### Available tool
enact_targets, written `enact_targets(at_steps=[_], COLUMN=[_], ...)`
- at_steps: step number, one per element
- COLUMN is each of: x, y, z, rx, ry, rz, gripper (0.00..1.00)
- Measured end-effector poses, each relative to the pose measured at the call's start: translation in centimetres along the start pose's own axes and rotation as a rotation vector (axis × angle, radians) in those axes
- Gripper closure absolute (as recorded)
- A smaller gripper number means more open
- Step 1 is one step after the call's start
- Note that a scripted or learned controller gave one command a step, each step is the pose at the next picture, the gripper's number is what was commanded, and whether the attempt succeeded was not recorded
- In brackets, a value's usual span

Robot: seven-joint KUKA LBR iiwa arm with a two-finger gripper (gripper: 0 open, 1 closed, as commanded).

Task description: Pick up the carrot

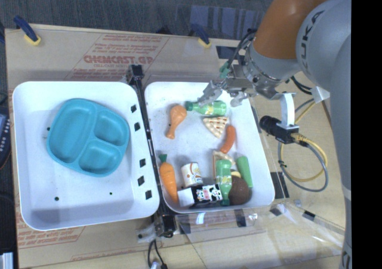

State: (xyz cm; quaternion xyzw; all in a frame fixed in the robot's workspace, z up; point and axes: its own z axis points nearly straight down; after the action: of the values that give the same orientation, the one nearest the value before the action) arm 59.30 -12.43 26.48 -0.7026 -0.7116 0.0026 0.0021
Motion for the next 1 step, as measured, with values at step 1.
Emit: enact_targets(at_steps=[1], x=[0.10], y=[6.19], z=[10.71], rx=[0.011], ry=[-0.002], rz=[0.016], gripper=[0.00])
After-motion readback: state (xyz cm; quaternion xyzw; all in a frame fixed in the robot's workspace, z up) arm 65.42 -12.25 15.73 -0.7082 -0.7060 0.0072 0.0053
